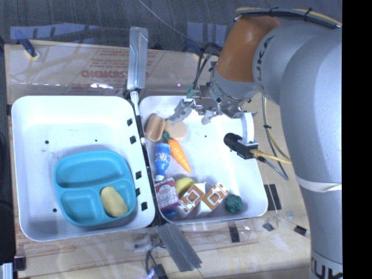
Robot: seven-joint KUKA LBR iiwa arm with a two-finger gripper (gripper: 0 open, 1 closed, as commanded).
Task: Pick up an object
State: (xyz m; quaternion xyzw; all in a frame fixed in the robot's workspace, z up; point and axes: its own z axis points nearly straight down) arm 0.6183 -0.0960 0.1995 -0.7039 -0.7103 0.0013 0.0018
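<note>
My gripper hangs over the far part of the right bin, its two fingers spread apart with nothing between them. Just left of and below it lie a tan bread roll and a pale round piece. An orange carrot and a blue bottle lie beside each other mid-bin. Along the near wall sit a red can, a yellow fruit, two patterned brown-and-white blocks and a dark green lump.
The left bin holds a blue divided tray with a yellow potato-like thing in its near right compartment. A metal divider bar runs between the bins. The grey arm covers the right side.
</note>
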